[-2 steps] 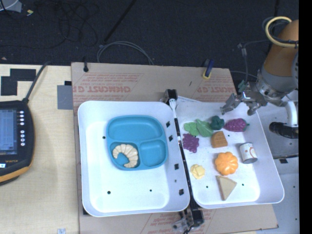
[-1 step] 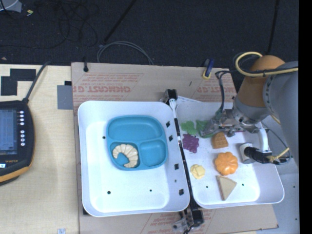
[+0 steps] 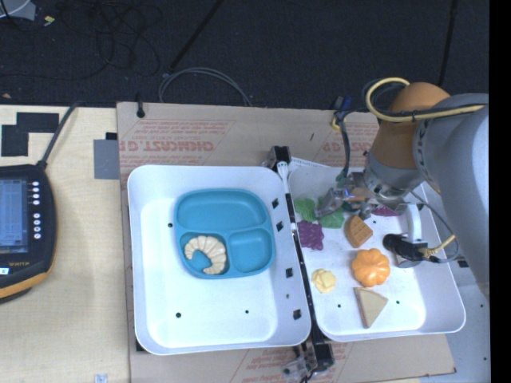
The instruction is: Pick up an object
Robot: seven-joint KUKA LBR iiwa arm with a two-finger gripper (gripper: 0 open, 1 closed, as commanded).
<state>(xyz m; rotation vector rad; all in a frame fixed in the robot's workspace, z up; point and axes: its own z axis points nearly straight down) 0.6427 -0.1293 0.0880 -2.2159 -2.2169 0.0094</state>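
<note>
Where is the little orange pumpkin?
In the camera view, the pumpkin lies in the right bin, just above the tan wedge, a small yellow piece to its left.

The left white bin (image 3: 144, 294) holds a blue divided tray (image 3: 231, 210) with a croissant (image 3: 207, 254) in its lower-left compartment. In the right white bin (image 3: 431, 313), the gripper (image 3: 342, 203) sits low beside a green toy (image 3: 306, 209). Purple grapes (image 3: 310, 234), a brown toast piece (image 3: 358, 231), an orange pumpkin (image 3: 370, 267), a small yellow piece (image 3: 323, 280) and a tan wedge (image 3: 370, 306) lie nearby.
</note>
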